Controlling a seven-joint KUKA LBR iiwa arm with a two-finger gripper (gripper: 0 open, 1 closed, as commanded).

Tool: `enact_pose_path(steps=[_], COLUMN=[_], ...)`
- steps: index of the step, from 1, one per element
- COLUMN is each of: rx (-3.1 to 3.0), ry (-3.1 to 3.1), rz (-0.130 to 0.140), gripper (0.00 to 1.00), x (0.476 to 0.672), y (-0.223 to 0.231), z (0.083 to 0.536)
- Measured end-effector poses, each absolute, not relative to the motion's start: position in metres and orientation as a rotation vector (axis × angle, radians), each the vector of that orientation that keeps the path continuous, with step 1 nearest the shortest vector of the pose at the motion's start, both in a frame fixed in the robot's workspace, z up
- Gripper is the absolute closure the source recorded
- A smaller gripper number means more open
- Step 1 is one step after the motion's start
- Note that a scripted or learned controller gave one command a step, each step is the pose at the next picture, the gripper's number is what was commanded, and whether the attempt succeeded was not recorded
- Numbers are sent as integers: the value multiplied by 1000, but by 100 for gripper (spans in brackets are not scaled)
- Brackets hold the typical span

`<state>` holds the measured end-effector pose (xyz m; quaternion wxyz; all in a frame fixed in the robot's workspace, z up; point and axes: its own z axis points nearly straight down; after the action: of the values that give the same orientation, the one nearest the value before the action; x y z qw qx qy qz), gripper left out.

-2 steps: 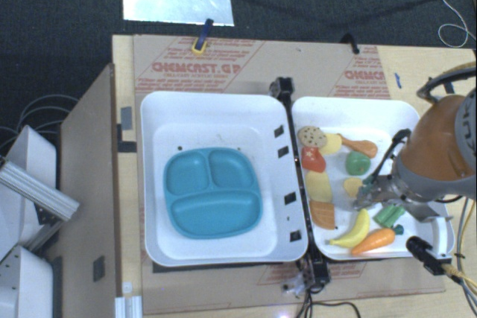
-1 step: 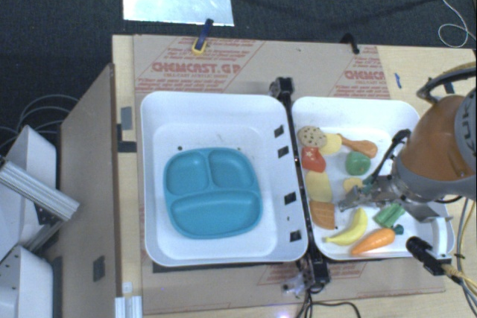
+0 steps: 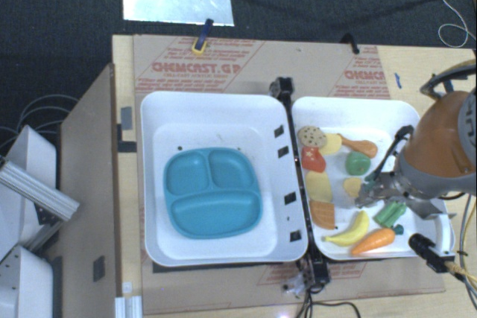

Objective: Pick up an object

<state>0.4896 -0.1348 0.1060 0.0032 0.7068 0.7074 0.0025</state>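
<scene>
Toy food fills the right bin (image 3: pixel 402 109), none of it lifted. Nearest the gripper (image 3: pixel 370 194) is a green pepper-like piece (image 3: pixel 389 214), lying just below-right of the fingertips with its long axis running from lower left to upper right. Beneath it a smooth orange carrot (image 3: pixel 373 240) points its tip left, beside a curved yellow banana (image 3: pixel 348 229). A drumstick (image 3: pixel 357 144), cookie (image 3: pixel 311 136), and glossy red and yellow pieces lie further left. Whether the claw is released or clenched I cannot tell; its dark tips blur over the bin floor. A blue divided plastic tray (image 3: pixel 212 191) sits in the left bin (image 3: pixel 153 182).
</scene>
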Motion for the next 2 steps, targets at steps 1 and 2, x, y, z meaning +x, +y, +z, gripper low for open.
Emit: enact_pose_path(steps=[1,2], rx=[2217,2211], ry=[2218,2218], rz=[8,8], gripper=[0,0], x=[489,490], y=[-135,-83], z=[105,87])
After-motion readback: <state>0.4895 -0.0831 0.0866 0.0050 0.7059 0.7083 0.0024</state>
